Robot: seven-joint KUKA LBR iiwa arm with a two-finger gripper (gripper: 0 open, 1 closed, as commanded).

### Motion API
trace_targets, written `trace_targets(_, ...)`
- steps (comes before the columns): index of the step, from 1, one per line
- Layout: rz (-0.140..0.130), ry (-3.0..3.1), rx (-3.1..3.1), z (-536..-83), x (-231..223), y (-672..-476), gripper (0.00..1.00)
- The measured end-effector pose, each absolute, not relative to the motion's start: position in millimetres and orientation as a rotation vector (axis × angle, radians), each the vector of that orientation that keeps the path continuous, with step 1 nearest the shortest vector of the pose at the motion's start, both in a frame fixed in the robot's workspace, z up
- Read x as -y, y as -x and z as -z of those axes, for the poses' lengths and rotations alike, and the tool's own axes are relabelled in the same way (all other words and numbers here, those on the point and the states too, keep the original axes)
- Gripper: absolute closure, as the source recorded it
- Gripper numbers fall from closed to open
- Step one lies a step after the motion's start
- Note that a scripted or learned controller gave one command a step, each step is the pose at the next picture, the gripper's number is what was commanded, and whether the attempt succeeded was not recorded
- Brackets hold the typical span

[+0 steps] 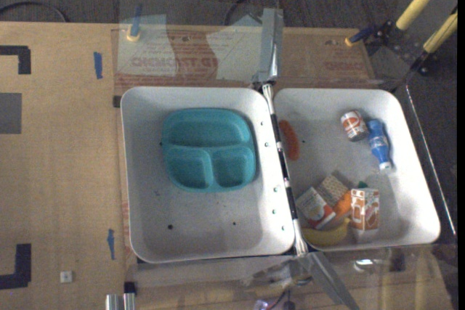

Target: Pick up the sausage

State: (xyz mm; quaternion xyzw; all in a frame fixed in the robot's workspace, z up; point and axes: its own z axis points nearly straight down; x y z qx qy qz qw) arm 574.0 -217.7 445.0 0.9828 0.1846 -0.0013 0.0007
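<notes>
Two white bins side by side on a tan bench [58, 156]. In the left bin [134, 178], a teal divided plate [208, 149], lying flat. In the right bin [327, 156], a near-side cluster: banana [325, 234], juice carton [365, 208], small boxes [323, 196]. Sausage [290, 139] lying just beside that bin's left wall, apart from the cluster. Far right, blue bottle [378, 144] touching a small can [354, 125]. Cannot tell the claw's state.

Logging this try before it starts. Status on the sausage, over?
Sausage lying loose in right bin, against its left wall. Nothing on top of it. Can and bottle well apart. Over.
</notes>
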Motion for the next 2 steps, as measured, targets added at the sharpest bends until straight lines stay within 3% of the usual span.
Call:
trace_targets(1,0.005,-3.087,-0.581,-445,217,-574.2,0.0)
trace_targets(2,0.005,-3.082,-0.59,-455,215,-575.7,1.0)
